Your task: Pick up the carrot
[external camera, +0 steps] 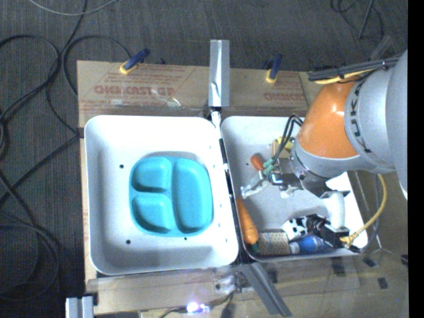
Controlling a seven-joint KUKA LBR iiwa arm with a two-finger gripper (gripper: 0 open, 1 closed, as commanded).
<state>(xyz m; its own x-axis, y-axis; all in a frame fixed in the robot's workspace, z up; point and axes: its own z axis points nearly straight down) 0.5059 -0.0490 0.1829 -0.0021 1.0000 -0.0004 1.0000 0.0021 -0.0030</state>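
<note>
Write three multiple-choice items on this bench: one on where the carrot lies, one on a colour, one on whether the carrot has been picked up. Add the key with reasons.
1. Where does the carrot lie?
A. In the right bin, against its left wall
B. On the divided tray
C. On the cardboard behind the bins

2. What colour is the divided tray in the left bin?
A. Red
B. Light blue
C. Black

3. What state is the carrot in?
A. Lifted above the bins
B. Resting in the bin, apart from the end effector
C. Standing on the tray

Key: 1 A, it lies along the left wall of the right bin. 2 B, the tray is plainly light blue. 3 B, the end effector is up and to the right of it, not touching.
</note>
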